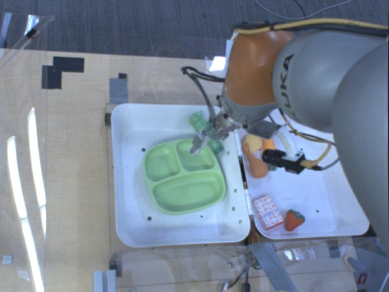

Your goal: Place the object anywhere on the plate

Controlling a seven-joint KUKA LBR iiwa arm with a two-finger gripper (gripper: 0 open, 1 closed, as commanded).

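Looming closest to the lens, the KUKA arm (328,72) fills the upper right, its smooth grey casing cut off by the frame's edge and its glossy orange band (255,66) hiding the far corner where the two bins meet. Black cable loops down from the wrist.

Under it lies the pale wood bench (67,181), with black tape marks at its far left. The left bin (127,224), shallow, white and round-cornered, holds a light green plate (182,178) of moulded plastic, divided into one long near compartment and two smaller far ones. The right bin (340,218) is partly covered by the arm, so its far half cannot be made out.

The gripper (205,137) hangs over the plate's far right compartment, small, metallic and blurred; whether it is clamped on anything or released cannot be told. Just beside it, toward the far wall of the left bin, sits a green object (197,121), translucent-looking and too blurred to name; whether it rests on the bin floor or is lifted is unclear. It lies at the plate's far edge, not clearly on it.

In the right bin lie an orange carrot-shaped toy (257,164), a small box (267,210) printed in red and white, and a red strawberry toy (294,219) near the front wall.
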